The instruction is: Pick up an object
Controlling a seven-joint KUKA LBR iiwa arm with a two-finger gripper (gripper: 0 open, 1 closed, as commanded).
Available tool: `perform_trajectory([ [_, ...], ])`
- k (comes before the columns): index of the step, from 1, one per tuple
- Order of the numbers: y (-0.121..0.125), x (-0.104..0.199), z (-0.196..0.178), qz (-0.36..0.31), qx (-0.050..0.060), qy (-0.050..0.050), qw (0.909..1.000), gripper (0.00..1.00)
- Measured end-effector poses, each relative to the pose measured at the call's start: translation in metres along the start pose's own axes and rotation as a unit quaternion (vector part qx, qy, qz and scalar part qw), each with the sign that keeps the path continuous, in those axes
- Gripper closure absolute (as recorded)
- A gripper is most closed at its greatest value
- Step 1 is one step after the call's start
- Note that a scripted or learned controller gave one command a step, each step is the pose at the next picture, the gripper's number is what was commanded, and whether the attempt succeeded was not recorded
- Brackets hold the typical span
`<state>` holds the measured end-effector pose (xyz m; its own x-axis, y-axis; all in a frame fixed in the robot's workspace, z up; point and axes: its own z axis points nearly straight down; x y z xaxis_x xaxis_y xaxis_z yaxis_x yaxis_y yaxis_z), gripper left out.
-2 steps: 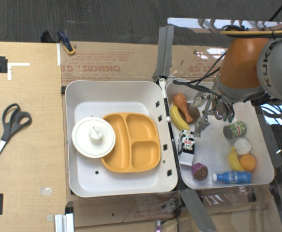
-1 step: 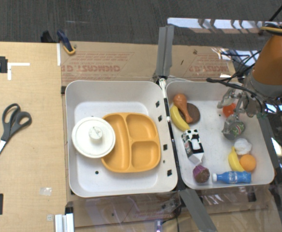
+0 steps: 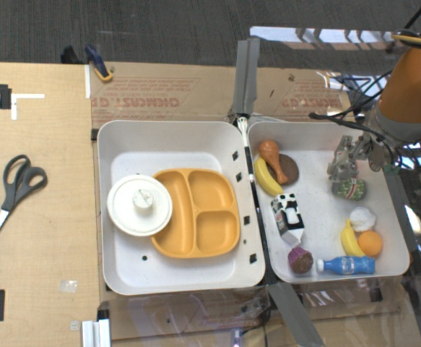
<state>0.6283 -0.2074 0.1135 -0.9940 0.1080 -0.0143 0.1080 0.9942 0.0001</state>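
Wooden tabletop (image 3: 37, 251) carries two white bins side by side; scissors (image 3: 15, 186) lie near its left edge. Left bin (image 3: 116, 266) holds a yellow divided plate (image 3: 203, 215) with a white lidded bowl (image 3: 139, 204) overlapping the plate's left edge. Right bin (image 3: 318, 147) holds two bananas, a brown drumstick (image 3: 276, 161), a black-and-white carton (image 3: 288, 214), an orange (image 3: 370, 243) and a blue-capped bottle (image 3: 347, 265); a green-and-red object (image 3: 349, 188) sits near this bin's far right corner. Claw (image 3: 347, 161) hangs directly over that object; whether its fingers are apart or together cannot be determined.
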Motion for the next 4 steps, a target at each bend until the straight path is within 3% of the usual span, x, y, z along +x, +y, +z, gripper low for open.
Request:
perform_trajectory([
  [1, 0.059, 0.102, 0.007, 0.076, 0.000, 0.006, 0.9971, 1.00],
  [2, -0.022, 0.079, 0.019, -0.159, -0.002, 0.005, 0.9873, 1.00],
  [3, -0.018, 0.078, 0.019, -0.160, -0.004, 0.004, 0.9871, 0.00],
  [4, 0.003, 0.009, 0.019, -0.082, 0.000, 0.003, 0.9967, 0.00],
])
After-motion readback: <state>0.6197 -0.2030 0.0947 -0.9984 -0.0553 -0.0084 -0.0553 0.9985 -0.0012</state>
